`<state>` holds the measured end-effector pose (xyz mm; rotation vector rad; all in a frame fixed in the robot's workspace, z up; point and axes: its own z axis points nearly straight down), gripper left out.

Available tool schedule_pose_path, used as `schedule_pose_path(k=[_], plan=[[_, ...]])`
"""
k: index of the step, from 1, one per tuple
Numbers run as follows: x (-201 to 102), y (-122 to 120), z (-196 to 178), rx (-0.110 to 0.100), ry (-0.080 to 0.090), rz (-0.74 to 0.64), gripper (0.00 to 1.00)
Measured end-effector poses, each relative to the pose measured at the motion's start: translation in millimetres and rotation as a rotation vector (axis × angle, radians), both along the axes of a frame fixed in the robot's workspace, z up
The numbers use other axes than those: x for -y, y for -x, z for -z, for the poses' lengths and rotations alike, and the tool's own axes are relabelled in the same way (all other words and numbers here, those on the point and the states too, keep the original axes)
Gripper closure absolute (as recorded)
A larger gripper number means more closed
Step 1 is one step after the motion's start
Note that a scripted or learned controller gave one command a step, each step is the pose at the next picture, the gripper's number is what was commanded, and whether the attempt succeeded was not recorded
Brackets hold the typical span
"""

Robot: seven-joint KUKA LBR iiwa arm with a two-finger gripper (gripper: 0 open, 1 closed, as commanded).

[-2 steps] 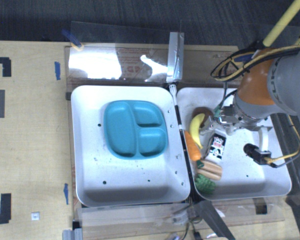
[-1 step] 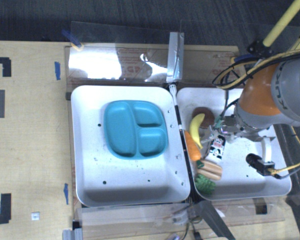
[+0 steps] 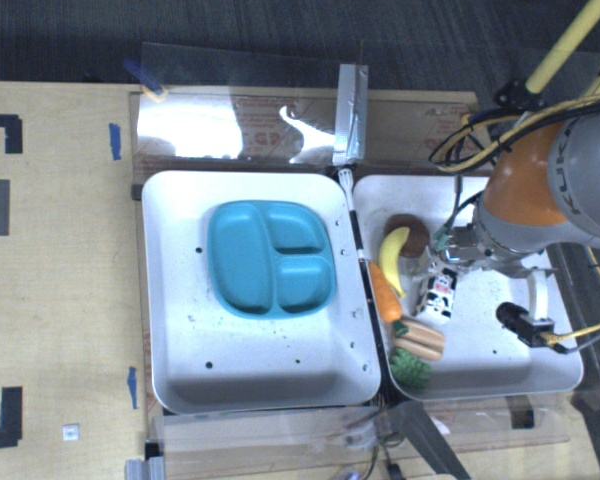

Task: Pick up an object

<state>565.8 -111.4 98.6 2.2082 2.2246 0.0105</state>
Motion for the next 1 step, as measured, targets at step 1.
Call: schedule_pose_path(k=[1], plan=[[-12.1, -1.8, 9.2, -0.003, 0.005, -0.199, 1.0]])
